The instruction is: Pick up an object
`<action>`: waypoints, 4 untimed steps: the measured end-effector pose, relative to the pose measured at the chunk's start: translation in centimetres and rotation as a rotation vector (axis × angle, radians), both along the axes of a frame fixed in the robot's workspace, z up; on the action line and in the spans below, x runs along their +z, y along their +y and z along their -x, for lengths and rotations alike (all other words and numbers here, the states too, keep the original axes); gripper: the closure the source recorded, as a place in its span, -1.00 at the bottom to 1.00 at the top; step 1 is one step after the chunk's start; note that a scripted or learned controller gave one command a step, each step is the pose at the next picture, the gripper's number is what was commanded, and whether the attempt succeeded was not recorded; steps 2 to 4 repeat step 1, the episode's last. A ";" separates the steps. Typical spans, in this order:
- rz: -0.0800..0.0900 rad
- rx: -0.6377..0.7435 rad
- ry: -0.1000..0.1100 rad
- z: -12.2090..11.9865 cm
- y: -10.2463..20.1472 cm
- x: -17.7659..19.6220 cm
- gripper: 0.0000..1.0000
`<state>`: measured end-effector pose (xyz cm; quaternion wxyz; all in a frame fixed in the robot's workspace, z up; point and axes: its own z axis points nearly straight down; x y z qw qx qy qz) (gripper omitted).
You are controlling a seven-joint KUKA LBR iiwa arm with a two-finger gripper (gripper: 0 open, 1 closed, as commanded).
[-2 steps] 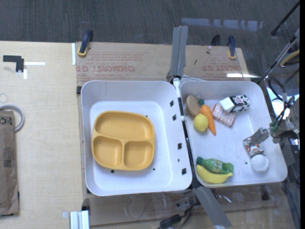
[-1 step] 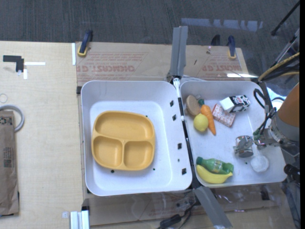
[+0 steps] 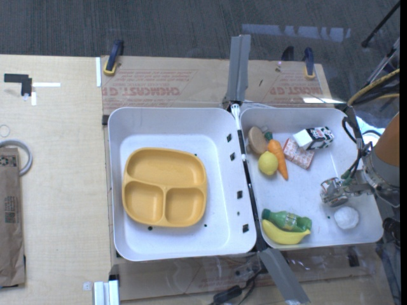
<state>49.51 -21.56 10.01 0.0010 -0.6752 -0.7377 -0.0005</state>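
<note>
Claw [image 3: 333,192] low in right bin [image 3: 318,116] | grip cannot be told (blurred) | white disc [image 3: 346,218] just near-right of it

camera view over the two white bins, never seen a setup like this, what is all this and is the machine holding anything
One fixed camera looks down at a slant on a bench with two shallow white bins. The grey machine entering from the right is a robot arm; its gripper hangs low in the right bin. I cannot tell whether it holds anything. That bin also has a toy carrot, lemon, banana, a small black-and-white car, a pink block and a white round piece. The left bin has a yellow divided plate.
</note>
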 end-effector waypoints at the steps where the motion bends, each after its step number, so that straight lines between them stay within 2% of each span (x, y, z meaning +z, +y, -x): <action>1: 0.004 -0.224 0.002 -1.1 3.9 13.9 1.00; 4: 0.004 -0.224 0.002 -1.1 3.9 13.9 1.00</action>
